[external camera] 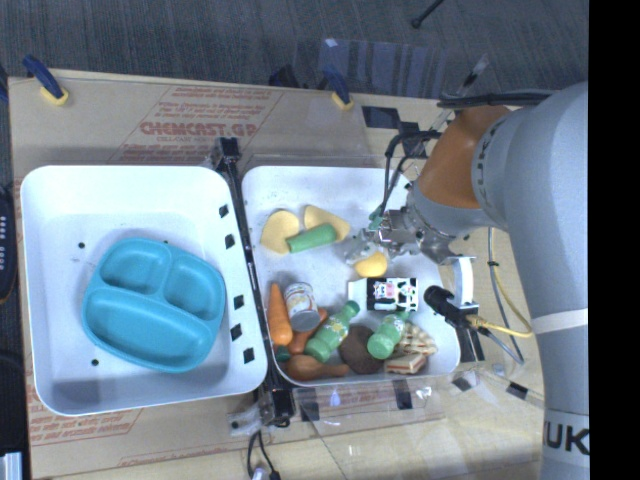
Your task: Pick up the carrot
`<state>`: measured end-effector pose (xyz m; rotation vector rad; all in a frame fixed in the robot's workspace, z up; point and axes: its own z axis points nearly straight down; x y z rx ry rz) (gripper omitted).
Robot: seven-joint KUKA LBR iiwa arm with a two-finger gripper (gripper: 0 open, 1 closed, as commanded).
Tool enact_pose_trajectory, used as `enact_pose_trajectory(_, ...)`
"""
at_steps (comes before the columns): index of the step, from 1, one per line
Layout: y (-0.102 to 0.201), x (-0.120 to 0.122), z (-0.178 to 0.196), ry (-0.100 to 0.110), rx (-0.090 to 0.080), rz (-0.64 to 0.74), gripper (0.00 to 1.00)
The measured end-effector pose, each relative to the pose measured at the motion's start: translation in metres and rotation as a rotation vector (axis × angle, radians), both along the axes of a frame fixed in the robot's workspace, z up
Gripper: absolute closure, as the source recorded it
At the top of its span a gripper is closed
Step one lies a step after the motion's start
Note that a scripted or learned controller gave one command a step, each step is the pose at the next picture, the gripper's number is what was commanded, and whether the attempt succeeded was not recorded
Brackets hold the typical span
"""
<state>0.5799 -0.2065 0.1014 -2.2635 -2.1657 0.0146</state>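
Observation:
The carrot [278, 314] is a long orange piece lying along the left wall of the right bin [300, 180], next to a small can [300, 303]. My gripper [377, 236] hangs over the right middle of that bin, just above a small yellow fruit [371, 265]. It is well to the right of the carrot and apart from it. The grey wrist with its orange band [455, 163] covers the bin's far right corner.
Around the carrot lie a green bottle [332, 332], a brown lump [355, 353], a second green bottle [385, 337], bread slices [413, 346] and a cow-patterned box [390, 293]. Yellow wedges [281, 230] and a green cylinder [312, 237] lie farther back. A blue divided plate [153, 303] sits in the left bin [60, 193].

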Motion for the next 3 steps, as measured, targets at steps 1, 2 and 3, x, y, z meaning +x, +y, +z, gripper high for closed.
enact_pose_trajectory(1, 0.065, 0.018, 0.01, -0.009, -0.001, -0.044, 1.0)
enact_pose_trajectory(2, 0.092, 0.043, -0.003, -0.009, -0.005, -0.289, 1.0)
enact_pose_trajectory(3, 0.183, 0.064, 0.094, -0.01, -0.002, -0.444, 1.0)
